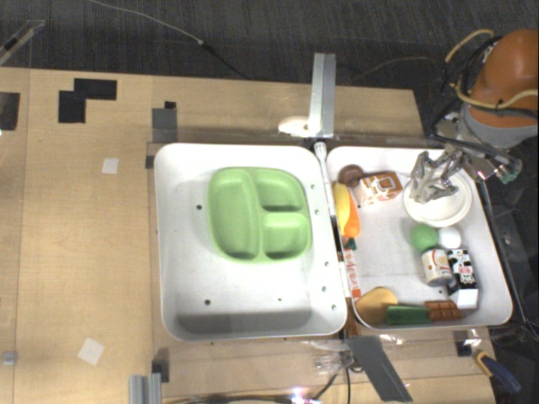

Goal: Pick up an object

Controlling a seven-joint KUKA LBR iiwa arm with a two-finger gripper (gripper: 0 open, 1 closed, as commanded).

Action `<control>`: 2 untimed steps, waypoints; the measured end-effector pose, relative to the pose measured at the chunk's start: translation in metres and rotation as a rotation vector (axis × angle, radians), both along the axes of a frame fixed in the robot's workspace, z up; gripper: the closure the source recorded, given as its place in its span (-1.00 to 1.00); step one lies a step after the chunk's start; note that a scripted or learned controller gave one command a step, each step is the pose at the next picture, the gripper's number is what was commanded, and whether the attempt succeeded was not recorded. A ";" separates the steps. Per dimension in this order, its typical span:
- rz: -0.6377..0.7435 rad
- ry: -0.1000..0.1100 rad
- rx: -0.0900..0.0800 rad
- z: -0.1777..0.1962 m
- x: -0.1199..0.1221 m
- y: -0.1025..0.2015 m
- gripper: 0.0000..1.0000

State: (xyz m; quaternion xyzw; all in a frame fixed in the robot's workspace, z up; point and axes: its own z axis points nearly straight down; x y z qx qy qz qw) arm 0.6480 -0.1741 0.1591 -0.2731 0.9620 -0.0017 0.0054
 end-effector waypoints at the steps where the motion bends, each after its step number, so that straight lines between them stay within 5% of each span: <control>1: 0.000 0.000 0.000 0.000 0.000 0.000 -1.00; 2: -0.011 -0.009 -0.003 -0.068 -0.068 0.013 -1.00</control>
